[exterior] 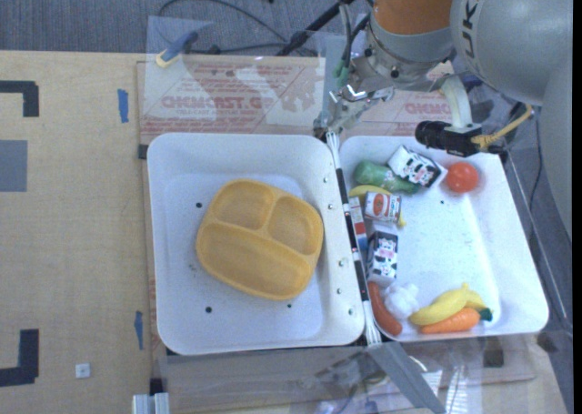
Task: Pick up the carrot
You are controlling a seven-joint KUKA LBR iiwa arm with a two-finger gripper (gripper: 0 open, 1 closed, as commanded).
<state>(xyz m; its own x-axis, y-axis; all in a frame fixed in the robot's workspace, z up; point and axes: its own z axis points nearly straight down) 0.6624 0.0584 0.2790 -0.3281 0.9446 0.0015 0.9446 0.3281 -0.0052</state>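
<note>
Carrot point(448, 321) lies at right bin point(509, 221) near edge, beside banana point(444, 304). Gripper point(335, 123) above bin's far-left corner, grip state unclear. Open floor mid-bin.

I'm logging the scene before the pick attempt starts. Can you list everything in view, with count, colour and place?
Bins: 2, white, side by side on the bench.
Divided plate: 1, yellow, left bin.
Carrot: 1, orange, right bin, near edge.
Banana: 1, yellow, beside the carrot.
Tomato: 1, red, right bin, far side.
Green item: 1, right bin, far left corner.
Cow-print cartons: 2, black and white, right bin.
Can: 1, red and white, right bin.
Arm: 1, grey with orange band.
Gripper: 1, above the bins' far divide.
</note>
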